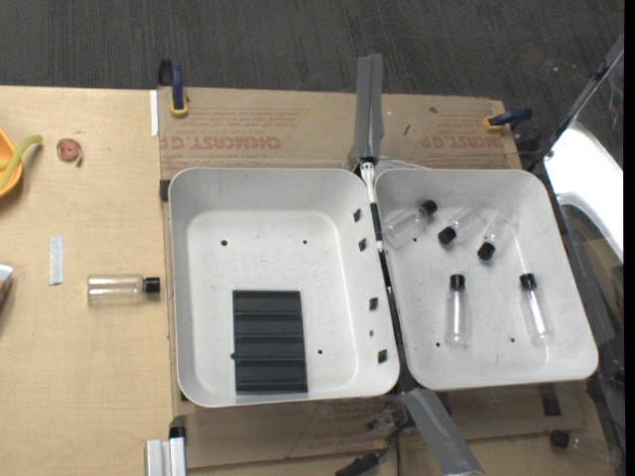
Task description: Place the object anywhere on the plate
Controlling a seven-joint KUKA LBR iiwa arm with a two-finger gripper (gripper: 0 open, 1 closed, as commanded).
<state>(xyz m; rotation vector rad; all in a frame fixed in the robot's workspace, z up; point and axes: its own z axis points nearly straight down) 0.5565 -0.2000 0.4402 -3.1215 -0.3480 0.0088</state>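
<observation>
A black ribbed plate (268,341) lies flat on the floor of the left bin (198,216), near its front edge. In the right bin (556,355) lie several clear vials with black caps. One vial (455,308) and another (533,307) lie side by side toward the front, caps pointing away. A third vial (490,234) rests tilted further back, and more lie near the bin's back left corner, one of them (405,223) close to the dividing wall.
A spare capped vial (122,287) lies on the wooden bench left of the bins. An orange bowl (6,165) and a small red disc (67,150) sit at the far left. Clamps (176,89) hold the cardboard behind the bins.
</observation>
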